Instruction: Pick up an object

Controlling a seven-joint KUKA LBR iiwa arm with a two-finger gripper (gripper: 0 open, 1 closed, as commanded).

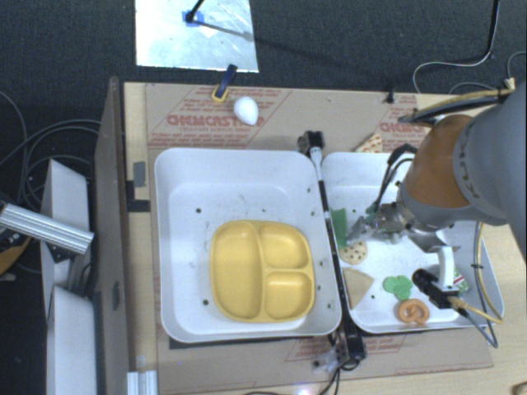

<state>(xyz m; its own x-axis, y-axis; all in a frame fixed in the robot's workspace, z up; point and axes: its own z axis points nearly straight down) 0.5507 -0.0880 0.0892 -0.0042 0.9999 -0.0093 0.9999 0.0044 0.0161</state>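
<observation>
White plastic everywhere, two shallow bins side by side, and the left bin [177, 220] is our landmark. Sitting inside it, toward its near right, is the yellow divided tray [262, 270], the biggest item on the bench. Just right of that bin, the grey arm [473, 167] reaches over the right bin [362, 171], and the gripper [360, 227] is low at that bin's left side, close to the shared wall. Whether it is wide or narrow, I cannot tell from this angle; nothing shows between its tips.

Right below it, touching or nearly so, lies the speckled cookie [354, 253], the likely pick. It looks light, flat and stiff, probably toy food, so I'd pinch it across its edges, not press on the face. Farther right of the landmark: a tan wedge [357, 284], a green piece [398, 286], a small pretzel [412, 311]. Behind the left bin rests a white egg [245, 109].
</observation>
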